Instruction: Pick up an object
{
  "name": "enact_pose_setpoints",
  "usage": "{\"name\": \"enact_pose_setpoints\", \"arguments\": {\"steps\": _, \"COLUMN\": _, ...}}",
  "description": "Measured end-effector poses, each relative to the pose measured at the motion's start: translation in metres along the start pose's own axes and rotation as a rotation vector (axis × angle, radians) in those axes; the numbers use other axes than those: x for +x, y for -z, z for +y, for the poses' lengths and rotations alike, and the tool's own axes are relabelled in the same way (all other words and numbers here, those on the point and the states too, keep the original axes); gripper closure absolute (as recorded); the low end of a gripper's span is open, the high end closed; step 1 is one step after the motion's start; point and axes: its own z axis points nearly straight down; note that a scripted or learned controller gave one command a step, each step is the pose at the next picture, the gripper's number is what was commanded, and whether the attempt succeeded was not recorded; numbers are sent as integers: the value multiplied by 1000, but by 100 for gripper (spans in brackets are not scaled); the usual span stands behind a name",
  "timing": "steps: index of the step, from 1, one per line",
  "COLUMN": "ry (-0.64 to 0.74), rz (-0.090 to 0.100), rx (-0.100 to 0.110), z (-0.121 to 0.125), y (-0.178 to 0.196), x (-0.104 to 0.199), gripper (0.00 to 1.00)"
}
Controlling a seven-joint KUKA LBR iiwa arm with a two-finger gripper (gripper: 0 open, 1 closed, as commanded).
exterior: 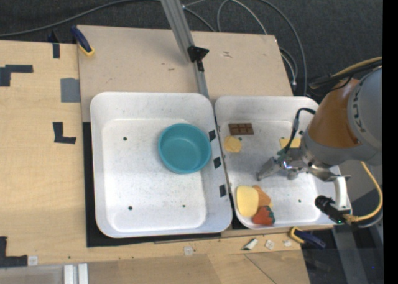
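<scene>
Two white bins side by side on the bench. Left bin [112, 152] holds a teal bowl [184, 147], upright, at about 3 o'clock of the bin floor, near the wall shared with the right bin.

Right bin [261, 104] holds several small things. A brown chocolate bar [240, 129] lies flat at 11 o'clock of the bin. Just below it, toward 9 o'clock, a small yellow round piece [233, 145], apart from the bar. At 7 o'clock, near the front wall, a cluster: a pale yellow block [247, 200], an orange piece [263, 198] touching its right side, and a red piece [263, 216] below, touching both. Cannot tell what the red and orange pieces are.

Arm [339, 124] enters from 3 o'clock, orange band over the right bin's right edge. Gripper [272, 169] sits low over the bin floor, near the centre, fingers pointing toward 8 o'clock. Fingers look spread, nothing between them. Bare bin floor lies under the tips. A small yellow bit [285, 143] shows at 12 o'clock of the gripper, partly hidden by the wrist; cannot tell whether it is an object or part of the tool.

The cluster lies at 7 o'clock of the gripper, near but apart. The round piece lies at 10 o'clock of it, apart.

A grey pole [177, 15] crosses the board behind the bins at 12 o'clock.
</scene>
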Motion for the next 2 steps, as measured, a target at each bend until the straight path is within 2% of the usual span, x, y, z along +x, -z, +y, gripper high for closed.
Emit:
{"name": "enact_pose_setpoints", "arguments": {"steps": 1, "ry": 1, "rz": 1, "rx": 1, "z": 0, "y": 10, "x": 1, "gripper": 100}}
{"name": "enact_pose_setpoints", "arguments": {"steps": 2, "ry": -1, "rz": 1, "rx": -3, "z": -8, "y": 58, "x": -1, "gripper": 100}}
